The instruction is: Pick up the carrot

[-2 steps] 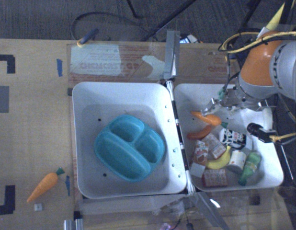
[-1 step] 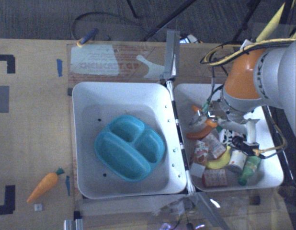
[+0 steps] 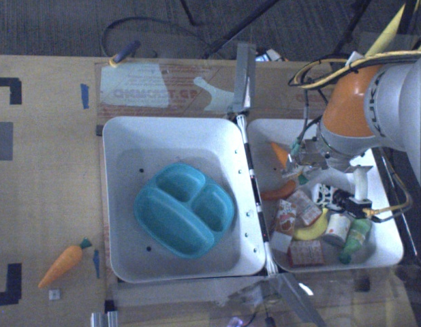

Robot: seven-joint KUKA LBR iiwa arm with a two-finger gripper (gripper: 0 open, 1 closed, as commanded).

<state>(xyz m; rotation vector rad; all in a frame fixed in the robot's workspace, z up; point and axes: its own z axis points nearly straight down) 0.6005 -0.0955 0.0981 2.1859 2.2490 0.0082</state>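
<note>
orange carrot [image 3: 61, 265] on bench, tip lower-left, leaves upper-right

Carrot [image 3: 60, 265]: orange toy with a tapered body and a small green top. It's lying flat on the bare bench, outside both bins, just off the left bin's near-left corner and close to the bench's near edge. It sits diagonal, green top pointing toward the bin and narrow tip toward the bench's near-left corner. Nothing is touching it. There's also an orange pointed piece [image 3: 280, 154] in the right bin by its left wall; can't tell if it's carrot.
</note>
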